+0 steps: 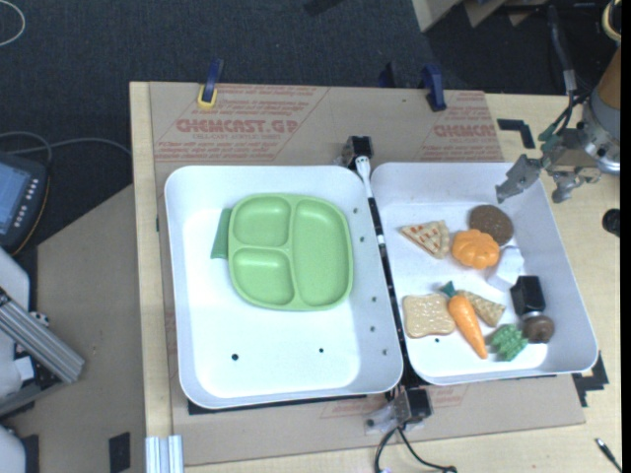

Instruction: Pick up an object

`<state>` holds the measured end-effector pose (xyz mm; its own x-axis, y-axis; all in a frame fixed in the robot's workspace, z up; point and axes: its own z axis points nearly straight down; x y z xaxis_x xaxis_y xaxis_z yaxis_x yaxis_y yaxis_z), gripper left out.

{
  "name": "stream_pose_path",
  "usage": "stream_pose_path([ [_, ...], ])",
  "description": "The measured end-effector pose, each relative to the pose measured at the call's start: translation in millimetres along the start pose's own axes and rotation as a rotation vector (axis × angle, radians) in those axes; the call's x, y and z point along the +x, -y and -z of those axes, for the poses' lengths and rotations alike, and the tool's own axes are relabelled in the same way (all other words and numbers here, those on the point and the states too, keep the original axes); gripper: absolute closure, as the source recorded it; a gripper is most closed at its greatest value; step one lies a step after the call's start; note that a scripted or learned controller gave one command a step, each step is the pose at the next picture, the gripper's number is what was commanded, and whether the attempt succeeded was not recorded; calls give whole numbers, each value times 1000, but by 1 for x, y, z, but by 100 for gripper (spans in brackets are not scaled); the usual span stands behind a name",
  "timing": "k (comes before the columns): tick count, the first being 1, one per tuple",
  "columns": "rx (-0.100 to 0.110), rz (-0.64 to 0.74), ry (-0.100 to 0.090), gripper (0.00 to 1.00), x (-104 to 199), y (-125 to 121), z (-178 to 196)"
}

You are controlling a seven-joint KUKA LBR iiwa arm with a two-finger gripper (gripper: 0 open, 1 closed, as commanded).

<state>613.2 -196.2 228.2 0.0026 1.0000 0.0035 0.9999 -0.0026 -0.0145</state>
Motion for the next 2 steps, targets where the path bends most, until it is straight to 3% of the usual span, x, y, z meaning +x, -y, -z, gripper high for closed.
stream_pose_path([
  [1, -14, 3, 3, 0, 0, -3, 8],
  [2, -7, 2, 1, 0, -2, 1, -54],
])
